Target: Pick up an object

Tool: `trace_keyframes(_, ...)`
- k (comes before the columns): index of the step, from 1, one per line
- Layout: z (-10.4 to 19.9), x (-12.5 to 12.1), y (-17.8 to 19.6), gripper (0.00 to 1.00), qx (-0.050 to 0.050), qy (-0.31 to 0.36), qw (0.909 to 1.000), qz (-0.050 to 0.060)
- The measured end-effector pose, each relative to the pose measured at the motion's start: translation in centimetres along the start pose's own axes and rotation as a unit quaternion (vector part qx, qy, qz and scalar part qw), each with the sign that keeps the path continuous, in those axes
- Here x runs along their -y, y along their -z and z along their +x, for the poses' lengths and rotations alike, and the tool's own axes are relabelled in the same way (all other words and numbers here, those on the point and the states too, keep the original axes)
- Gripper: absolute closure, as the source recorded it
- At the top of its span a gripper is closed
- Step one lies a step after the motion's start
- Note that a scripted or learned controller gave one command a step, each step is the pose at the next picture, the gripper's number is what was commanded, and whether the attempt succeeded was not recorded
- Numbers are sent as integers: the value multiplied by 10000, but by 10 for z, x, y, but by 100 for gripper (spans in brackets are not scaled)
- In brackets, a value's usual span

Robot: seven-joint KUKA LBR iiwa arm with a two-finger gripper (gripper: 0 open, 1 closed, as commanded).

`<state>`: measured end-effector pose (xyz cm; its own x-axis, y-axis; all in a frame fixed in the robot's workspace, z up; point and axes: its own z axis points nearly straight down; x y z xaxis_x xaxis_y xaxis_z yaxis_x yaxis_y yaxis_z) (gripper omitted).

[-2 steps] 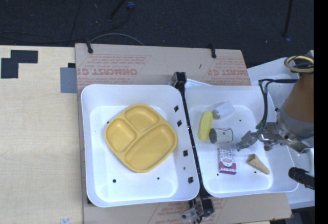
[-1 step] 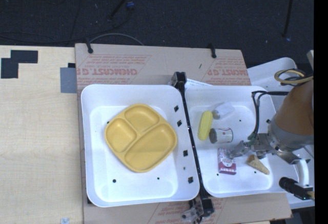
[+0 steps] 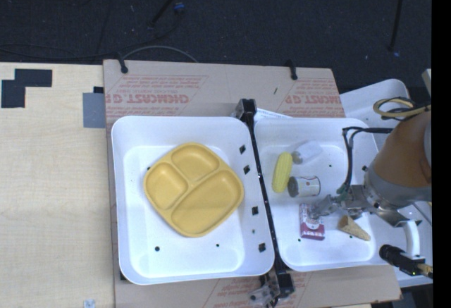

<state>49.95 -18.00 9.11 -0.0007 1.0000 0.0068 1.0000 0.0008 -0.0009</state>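
So the gripper [image 3: 325, 206] is parked low in the right bin [image 3: 356, 257], right above a small red packet [image 3: 312, 224]; whether anything is actually pinched can't be told. The packet looks light, flat and probably slippery, so it's best taken by its edges. A corn cob [image 3: 282, 172], a small can [image 3: 304, 186] and a tan wedge [image 3: 354, 228] are kept there too. A yellow divided plate [image 3: 194, 189] is held in the left bin [image 3: 134, 257].

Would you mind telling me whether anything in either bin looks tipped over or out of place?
The small grey can in the right bin lies on its side beside the corn cob. The yellow divided plate sits skewed in the left bin.
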Motion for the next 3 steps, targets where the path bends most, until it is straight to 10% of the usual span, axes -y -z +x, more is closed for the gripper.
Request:
trace_keyframes(1, -1, -1, 11, 100, 15, -13, 10000, -22)
trace_keyframes(3, 2, 0, 107, 100, 36, 4, 10000, -14)
